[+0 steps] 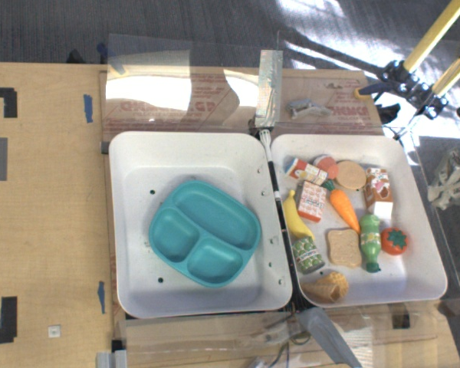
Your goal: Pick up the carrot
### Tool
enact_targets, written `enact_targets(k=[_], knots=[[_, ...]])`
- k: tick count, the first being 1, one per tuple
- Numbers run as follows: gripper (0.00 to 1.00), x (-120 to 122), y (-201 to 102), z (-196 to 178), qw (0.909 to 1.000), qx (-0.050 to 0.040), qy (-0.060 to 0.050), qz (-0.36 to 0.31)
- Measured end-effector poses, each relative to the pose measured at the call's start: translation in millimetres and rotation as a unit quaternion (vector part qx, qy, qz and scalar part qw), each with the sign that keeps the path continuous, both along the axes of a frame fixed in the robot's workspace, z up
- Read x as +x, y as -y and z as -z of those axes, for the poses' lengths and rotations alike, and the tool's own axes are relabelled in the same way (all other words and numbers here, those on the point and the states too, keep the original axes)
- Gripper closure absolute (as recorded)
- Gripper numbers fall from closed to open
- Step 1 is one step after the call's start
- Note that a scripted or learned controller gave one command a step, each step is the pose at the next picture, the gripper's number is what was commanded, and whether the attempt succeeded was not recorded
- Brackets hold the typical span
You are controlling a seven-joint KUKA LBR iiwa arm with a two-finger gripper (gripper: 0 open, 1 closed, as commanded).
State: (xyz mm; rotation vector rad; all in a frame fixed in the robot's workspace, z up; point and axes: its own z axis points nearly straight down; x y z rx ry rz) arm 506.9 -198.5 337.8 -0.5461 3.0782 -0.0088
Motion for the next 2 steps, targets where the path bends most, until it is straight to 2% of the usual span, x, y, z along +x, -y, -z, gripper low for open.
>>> enact_targets(k=[1, 2], knots=[[1.00, 2, 0, -12, 1.0000, -0.0010, 0.004, 0.000], [1.00, -21, 24, 113, 0.9999, 0.0037, -0.011, 0.011]])
